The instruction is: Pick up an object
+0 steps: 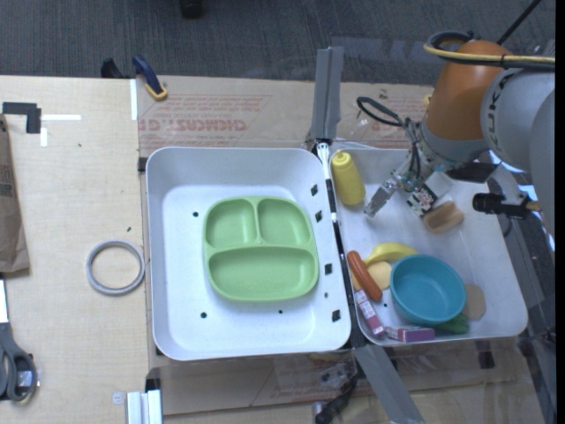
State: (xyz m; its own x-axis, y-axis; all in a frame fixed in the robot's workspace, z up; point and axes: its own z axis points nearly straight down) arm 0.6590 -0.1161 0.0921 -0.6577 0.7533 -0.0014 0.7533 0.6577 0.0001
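My gripper (399, 199) hangs over the back of the right bin (503, 263), its fingers spread apart with nothing between them, so it is open. A yellow mustard bottle (348, 177) lies just to its left against the bin's divider. A brown bread-like piece (443, 217) rests just right of the fingers. Nearer the front sit a blue bowl (427, 290), a yellow banana-like fruit (387, 255) and a red sausage (363, 274). A pink box (409, 333), a green item (455, 325) and a tan disc (476, 300) crowd the front edge.
The left bin (168, 263) holds a green divided plate (261, 247). On the bench to the left lie a grey tape ring (115, 266) and scissors (16, 374). A metal bar (327, 95) stands behind the bins. Black cables (380, 109) loop near the wrist.
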